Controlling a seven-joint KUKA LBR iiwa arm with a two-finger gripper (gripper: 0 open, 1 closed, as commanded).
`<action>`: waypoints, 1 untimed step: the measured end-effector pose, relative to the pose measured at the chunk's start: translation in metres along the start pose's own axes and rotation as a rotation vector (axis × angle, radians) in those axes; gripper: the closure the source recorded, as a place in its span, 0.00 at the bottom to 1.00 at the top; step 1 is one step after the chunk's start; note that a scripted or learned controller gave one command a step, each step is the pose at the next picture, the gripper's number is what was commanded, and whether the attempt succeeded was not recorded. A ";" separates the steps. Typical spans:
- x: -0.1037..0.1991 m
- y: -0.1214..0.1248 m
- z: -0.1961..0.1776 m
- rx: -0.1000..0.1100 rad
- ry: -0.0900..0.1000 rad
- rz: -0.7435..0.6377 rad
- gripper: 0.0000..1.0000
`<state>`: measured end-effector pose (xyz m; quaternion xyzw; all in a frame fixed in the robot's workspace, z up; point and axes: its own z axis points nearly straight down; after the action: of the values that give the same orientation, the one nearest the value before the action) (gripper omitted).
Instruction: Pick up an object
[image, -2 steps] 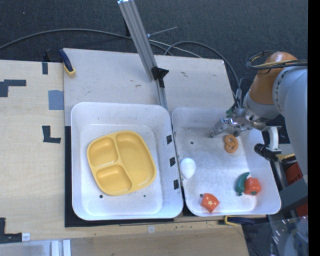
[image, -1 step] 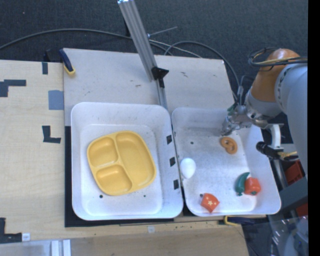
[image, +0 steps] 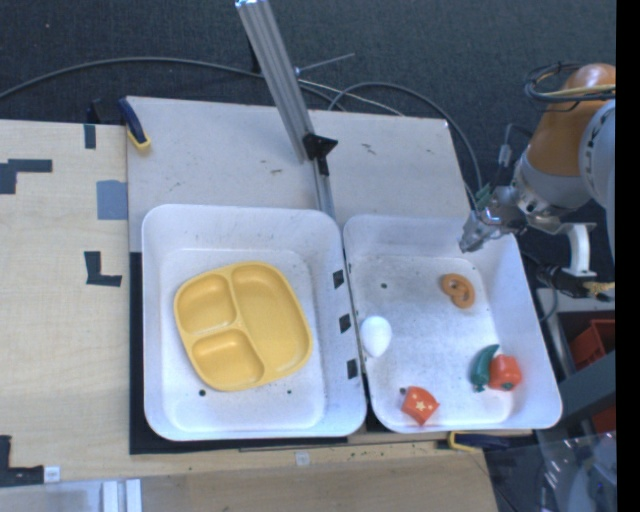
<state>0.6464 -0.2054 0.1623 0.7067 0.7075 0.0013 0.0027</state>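
Pretzel: a small brown looped pretzel (image: 458, 290) lies flat on the floor of the right bin (image: 420, 240), toward its far right part.
Egg: a white egg (image: 376, 335) sits near the right bin's left wall, about midway down.
Red block: a red piece with pale marks (image: 420, 404) rests by the near rim of the right bin.
Tomato and green piece: a red-orange tomato-like toy (image: 505, 372) touches a dark green piece (image: 484, 366) in the near right corner of that bin.
Tray: a yellow three-compartment tray (image: 242, 324) lies in the left bin (image: 160, 300).
Gripper: the gripper (image: 473, 238) hangs over the right bin's far right corner, just above and right of the pretzel, apart from it.
Fingers: too small and dark to tell whether they are apart or together; nothing is seen between them.
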 end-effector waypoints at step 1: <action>0.000 0.001 -0.043 0.002 0.001 0.000 1.00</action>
<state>0.6475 -0.2052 0.2051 0.7065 0.7077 0.0010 0.0019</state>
